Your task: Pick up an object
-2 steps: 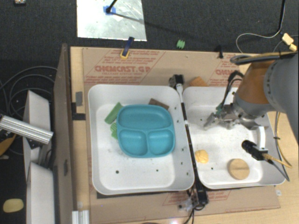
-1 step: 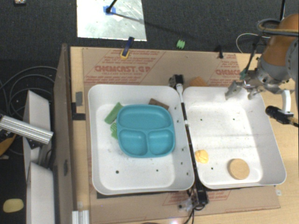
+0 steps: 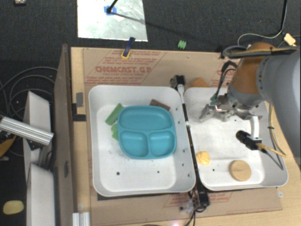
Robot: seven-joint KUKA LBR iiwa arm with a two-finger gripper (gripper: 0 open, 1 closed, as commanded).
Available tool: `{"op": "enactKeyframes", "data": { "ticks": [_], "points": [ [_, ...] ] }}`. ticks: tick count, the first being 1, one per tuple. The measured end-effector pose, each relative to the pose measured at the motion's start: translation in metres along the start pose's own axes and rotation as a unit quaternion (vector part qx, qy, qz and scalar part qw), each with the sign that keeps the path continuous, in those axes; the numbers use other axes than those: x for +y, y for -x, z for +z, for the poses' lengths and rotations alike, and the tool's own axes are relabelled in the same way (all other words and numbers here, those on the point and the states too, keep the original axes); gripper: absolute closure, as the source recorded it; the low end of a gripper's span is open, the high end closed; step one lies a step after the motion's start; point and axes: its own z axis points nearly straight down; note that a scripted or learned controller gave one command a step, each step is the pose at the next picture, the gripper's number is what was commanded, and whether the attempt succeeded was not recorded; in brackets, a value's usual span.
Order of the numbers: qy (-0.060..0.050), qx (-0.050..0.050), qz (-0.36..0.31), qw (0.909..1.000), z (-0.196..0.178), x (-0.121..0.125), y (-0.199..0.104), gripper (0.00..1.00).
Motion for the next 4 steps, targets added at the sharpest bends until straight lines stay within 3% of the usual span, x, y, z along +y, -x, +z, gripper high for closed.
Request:
{"op": "enactKeyframes", "data": {
  "ticks": [1, 2, 3, 4],
  "points": [
    [0.007, -0.004, 0.004, 1.0, -0.053, 0.042, 0.054, 0.0],
    [-0.002, 0.0, 0.001, 1.0, 0.0, -0.054, -0.033, 0.0],
    [0.008, -0.004, 0.002, 1.0, -0.043, 0.018, 0.013, 0.0],
    [0.002, -0.001, 0.001, 1.0, -0.002, -0.011, -0.032, 0.0]
  ]
}}
